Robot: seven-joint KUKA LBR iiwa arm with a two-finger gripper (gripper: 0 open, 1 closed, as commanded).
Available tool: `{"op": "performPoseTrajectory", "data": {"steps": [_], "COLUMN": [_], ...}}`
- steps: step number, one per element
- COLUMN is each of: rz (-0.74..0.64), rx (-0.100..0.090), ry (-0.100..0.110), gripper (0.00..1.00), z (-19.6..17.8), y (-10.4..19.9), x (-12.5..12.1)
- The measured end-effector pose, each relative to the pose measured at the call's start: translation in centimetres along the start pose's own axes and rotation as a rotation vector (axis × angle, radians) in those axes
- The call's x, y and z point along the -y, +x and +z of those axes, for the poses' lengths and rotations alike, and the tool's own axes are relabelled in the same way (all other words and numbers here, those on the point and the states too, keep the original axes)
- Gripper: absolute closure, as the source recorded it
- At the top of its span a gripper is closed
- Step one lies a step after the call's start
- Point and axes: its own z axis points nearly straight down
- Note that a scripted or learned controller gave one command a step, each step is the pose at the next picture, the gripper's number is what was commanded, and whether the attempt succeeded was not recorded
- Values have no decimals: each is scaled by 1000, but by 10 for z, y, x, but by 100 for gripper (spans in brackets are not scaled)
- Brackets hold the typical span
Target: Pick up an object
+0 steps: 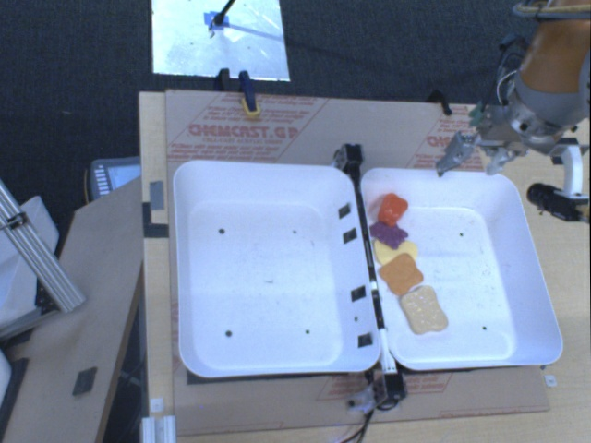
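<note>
Several toy food pieces lie in a row along the left side of the right bin (517,275): an orange-red piece (392,208), a purple piece (389,234), a pale yellow piece (401,250) partly under its neighbours, an orange square piece (401,272) and a beige cracker-like piece (424,309). My gripper (473,155) hangs above the bin's far edge, to the upper right of the pieces and well apart from them. Its two fingers stand spread with nothing between them.
The left bin (268,266) lies beside the right one, with a black clip strip (362,257) along their shared edge. A cardboard sheet (277,123) lies under both bins. A shiny metal plate (220,26) sits at the back left.
</note>
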Motion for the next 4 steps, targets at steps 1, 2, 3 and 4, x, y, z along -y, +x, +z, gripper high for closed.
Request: {"op": "performPoseTrajectory", "data": {"steps": [1, 2, 3, 4], "rz": [-3, -7, 3, -5], "rx": [0, -1, 0, -1], "ry": [-4, -8, -7, -7], "gripper": [100, 100, 100, 100], "z": [-11, -105, -206, -278], "y": [0, 70, 55, 95], "x": [-1, 3, 63, 75]}}
